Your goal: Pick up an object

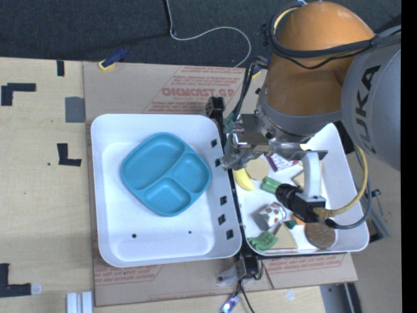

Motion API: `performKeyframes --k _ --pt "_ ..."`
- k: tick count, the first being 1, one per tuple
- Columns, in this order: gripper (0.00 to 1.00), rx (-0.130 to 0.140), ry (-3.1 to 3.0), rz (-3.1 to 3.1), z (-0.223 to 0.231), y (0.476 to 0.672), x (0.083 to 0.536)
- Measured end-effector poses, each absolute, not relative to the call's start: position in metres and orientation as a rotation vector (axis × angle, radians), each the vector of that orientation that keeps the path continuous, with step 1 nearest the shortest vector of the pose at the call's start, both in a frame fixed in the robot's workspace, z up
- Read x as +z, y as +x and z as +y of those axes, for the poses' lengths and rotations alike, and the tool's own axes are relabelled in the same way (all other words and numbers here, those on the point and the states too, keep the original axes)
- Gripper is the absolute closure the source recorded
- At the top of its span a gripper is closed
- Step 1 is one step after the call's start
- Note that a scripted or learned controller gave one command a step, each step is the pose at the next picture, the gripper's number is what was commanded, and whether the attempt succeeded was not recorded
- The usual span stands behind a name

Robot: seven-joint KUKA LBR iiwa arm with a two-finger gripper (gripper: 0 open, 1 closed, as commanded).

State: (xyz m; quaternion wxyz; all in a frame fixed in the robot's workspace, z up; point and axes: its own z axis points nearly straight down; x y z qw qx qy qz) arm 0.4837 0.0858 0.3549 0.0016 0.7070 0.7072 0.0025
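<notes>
Two bins: white and shallow, side by side on the cardboard-covered worktop; left bin in the frame's middle, right bin at lower right.
Arm: reaches in from the upper right, its orange band uppermost, the wrist pointing down over the upper left part of the right bin.
Blue plate: lies flat and alone in the left bin; probably stiff, light plastic, smooth, with three compartments; a thin raised rim is the likeliest hold.
Gripper: low at the divide between the bins, just above the yellow piece; whether it is spread or pressed together I cannot tell.
Brown disc: at the right bin's lower edge, flat and likely hard to get under.
Grey-white lump: mid-bin, crowded by neighbours.
Yellow piece: small, curved, by the right bin's left wall; looks light and smooth, best pinched across its narrow middle, though the wall may hinder.
</notes>
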Motion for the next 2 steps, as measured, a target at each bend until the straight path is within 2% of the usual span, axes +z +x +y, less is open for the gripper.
performKeyframes --k 1,2 --pt "1.0 -0.022 2.234 2.22 0.035 0.481 0.218" --pt "1.0 0.024 2.208 2.222 0.068 0.485 0.385"
